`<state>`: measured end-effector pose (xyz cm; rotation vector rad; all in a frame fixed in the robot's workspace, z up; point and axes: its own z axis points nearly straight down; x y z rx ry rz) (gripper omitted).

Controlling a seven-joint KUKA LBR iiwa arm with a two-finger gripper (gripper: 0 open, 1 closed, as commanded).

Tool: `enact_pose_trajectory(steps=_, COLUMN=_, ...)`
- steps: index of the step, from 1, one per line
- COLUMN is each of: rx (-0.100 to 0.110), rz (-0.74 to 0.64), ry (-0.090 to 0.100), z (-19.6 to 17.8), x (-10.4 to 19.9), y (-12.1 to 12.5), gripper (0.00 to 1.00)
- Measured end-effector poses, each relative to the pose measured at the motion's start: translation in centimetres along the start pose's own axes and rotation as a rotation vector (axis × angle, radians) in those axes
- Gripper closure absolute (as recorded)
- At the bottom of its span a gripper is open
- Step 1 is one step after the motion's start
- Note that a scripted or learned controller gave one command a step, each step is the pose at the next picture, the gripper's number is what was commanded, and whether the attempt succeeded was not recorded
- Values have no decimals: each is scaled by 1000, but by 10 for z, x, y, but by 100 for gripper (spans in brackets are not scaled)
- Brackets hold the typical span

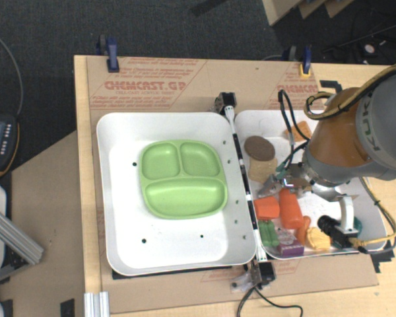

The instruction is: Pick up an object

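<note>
Green three-compartment plastic plate (183, 179) in the left shallow white bin (115, 197), small jumbled toys (285, 218) in the right shallow white bin (257, 119).

The KUKA iiwa arm (376, 137) seen from above: a thick, rounded grey housing, smooth and matte, ending in a broad orange band (336, 134) above the wrist. Below the band a paler grey collar narrows toward the pincer (285, 180), whose small metallic parts are too crowded to make out clearly. Black cables (292, 121) loop out from the wrist in thin arcs beside the orange section, and a tan or yellowish hose (321, 100) curves over the top of it. The casing shows no readable markings from this angle, and its surface carries a soft sheen
</note>
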<state>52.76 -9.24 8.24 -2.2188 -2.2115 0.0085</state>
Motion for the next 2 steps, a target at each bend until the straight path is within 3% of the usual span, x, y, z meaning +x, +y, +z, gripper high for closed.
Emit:
enact_pose_trajectory(steps=1, rx=-12, rz=-2, ry=-3, z=-12, x=0, y=5, gripper=100)
enact_pose_trajectory(steps=2, rx=-23, rz=-11, ry=-2, z=-122, x=58, y=35, gripper=100)
